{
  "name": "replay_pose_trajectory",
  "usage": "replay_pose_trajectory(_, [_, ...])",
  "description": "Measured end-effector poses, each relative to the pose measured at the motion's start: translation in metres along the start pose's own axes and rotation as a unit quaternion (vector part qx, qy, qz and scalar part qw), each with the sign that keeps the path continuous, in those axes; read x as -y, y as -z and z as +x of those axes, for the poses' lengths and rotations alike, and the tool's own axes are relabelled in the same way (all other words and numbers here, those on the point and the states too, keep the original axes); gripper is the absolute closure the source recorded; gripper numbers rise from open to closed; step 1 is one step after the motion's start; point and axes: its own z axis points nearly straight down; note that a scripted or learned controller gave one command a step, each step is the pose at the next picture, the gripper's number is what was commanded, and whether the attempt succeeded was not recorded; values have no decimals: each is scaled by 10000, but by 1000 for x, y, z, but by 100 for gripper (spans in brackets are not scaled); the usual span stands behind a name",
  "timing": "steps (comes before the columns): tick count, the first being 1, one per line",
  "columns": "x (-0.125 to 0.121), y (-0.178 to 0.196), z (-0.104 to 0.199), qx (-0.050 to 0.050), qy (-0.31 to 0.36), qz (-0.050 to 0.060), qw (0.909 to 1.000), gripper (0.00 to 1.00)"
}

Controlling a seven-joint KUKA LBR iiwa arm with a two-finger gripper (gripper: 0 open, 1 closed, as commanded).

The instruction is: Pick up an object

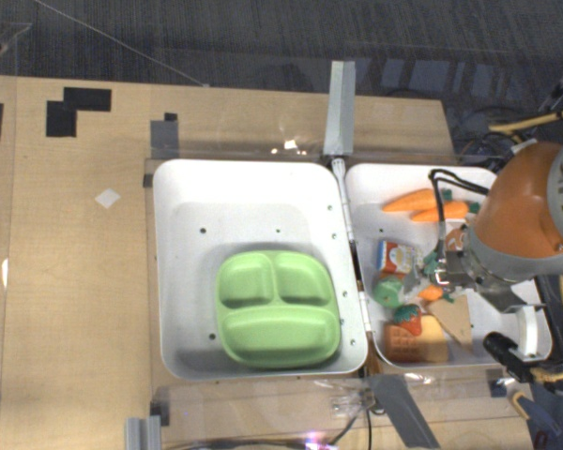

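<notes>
Reaching in from the right, the arm [535,214] is leaning over the right bin [366,181], and its gripper [438,268] is hanging low among the clutter there. Whether the tool is open, closed or gripping anything cannot be told from this angle, since the wrist is covering it.

Pickable things are crowding that bin. Two carrots [422,202] are lying near its far wall, side by side. A small carton [391,256] with red on it is sitting nearer the middle, a green toy [388,293] just beside it, and a small red piece [405,316] below that. A brown box [415,341] is resting against the near wall, next to a tan wedge [453,321]. Being heaped so close together, these pieces are probably leaving little free room around any one of them, which could make a clean grab hard.

Sitting apart in the left bin [183,214] is a green tray [277,307] with three compartments, flat and wide; it is well away from the tool, so the try is most likely aimed at the small items under the wrist.
</notes>
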Motion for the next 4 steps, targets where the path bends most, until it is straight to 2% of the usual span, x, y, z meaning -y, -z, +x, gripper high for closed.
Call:
replay_pose_trajectory(1, [-26,-48,-28,41,632,-113,9979,0])
replay_pose_trajectory(2, [-93,-52,-27,20,337,-85,9994,0])
replay_pose_trajectory(3, [-95,-39,-25,8,378,-101,9992,100])
replay_pose_trajectory(4, [-97,-28,-24,13,406,-125,9991,100])
